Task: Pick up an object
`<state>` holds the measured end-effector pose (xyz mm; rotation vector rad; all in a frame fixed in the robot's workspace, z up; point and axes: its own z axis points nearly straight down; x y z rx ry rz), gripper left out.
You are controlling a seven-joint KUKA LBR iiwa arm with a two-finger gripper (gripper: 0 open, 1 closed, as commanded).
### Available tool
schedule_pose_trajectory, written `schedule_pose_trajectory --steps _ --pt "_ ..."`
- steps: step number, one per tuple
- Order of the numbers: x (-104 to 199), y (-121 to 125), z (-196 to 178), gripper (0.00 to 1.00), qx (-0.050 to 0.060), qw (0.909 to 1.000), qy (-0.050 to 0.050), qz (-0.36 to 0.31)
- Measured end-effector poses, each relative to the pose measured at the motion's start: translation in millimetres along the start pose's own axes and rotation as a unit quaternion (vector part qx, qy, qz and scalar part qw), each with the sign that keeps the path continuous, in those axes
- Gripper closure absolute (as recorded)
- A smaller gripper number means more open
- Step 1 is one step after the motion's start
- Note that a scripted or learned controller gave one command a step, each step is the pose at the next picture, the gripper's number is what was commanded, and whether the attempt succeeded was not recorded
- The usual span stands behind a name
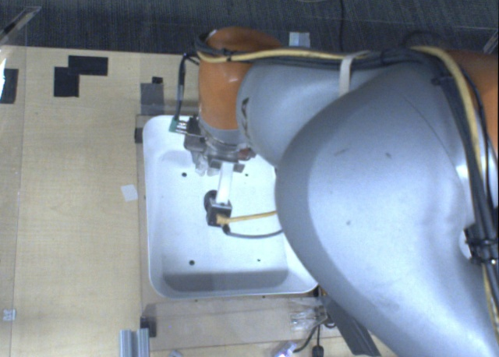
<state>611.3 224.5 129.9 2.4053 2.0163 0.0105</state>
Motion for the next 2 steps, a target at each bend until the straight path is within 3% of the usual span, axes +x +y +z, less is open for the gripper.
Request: schedule_pose_trajectory --steps 1,2 --pt "-46 38 29 1.00 0.002 0.9997 -0.001 0.024" --pt "-124 49 -57 1.00 0.001 0.9973 -0.001 0.074"
